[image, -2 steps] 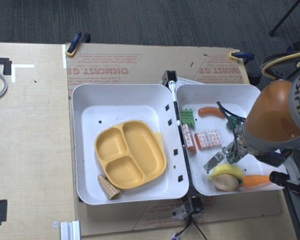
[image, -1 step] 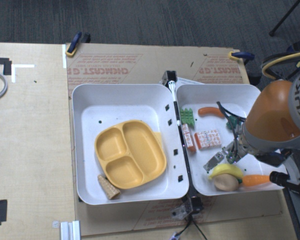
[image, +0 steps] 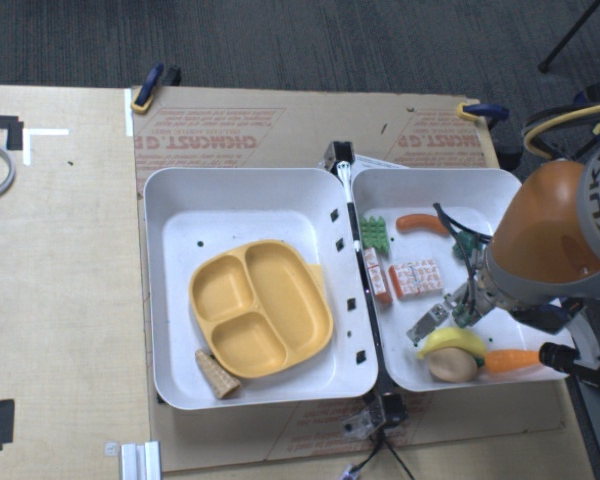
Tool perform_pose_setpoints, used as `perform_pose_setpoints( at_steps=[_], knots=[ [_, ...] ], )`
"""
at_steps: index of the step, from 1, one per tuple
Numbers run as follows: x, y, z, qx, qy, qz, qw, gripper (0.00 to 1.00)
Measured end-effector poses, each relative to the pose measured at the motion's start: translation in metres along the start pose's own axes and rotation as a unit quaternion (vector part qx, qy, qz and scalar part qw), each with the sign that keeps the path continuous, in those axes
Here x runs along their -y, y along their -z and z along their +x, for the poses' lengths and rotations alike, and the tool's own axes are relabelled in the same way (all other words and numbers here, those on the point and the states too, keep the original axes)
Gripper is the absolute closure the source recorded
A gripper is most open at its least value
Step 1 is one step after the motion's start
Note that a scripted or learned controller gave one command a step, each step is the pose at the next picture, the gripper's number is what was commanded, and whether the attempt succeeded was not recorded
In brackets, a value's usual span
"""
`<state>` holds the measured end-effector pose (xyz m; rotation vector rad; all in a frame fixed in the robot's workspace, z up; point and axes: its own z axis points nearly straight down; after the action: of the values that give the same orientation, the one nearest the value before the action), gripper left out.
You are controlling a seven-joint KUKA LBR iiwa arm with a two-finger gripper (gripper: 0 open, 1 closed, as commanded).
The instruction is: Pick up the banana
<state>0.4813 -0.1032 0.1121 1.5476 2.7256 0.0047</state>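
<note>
The gripper (image: 442, 320) is seen low in the right bin (image: 500, 183), reaching down from under the orange band (image: 545, 230) of the arm, and its tip is placed just above the banana (image: 454, 341). Whether anything is gripped cannot be told, as the tip is small and partly masked by the wrist; the banana is seen lying on the bin floor, not lifted. The banana is found near the front wall of the right bin, touching a round beige item (image: 452, 366) in front of it, with a carrot (image: 513, 362) just beside it to the right. Farther back in the same bin a white-and-red box (image: 416, 278) is set, with a red packet (image: 376, 274) beside the left wall, a green block (image: 374, 233) behind that, and a red-orange sausage-like piece (image: 421, 224) near the back. In the left bin (image: 170, 268) a yellow divided plate (image: 260, 308) is laid, and a tan cone-like piece (image: 216, 374) is placed at its front corner.
</note>
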Motion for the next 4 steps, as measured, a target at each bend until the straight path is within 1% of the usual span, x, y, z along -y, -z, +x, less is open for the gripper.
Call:
perform_pose_setpoints(
  at_steps=[3,4],
  knots=[
    [0.0,0.0,0.0,0.0,0.0,0.0,1.0,0.0],
    [0.003,-0.02,0.003,-0.003,0.163,0.002,0.9867,0.0]
  ],
)
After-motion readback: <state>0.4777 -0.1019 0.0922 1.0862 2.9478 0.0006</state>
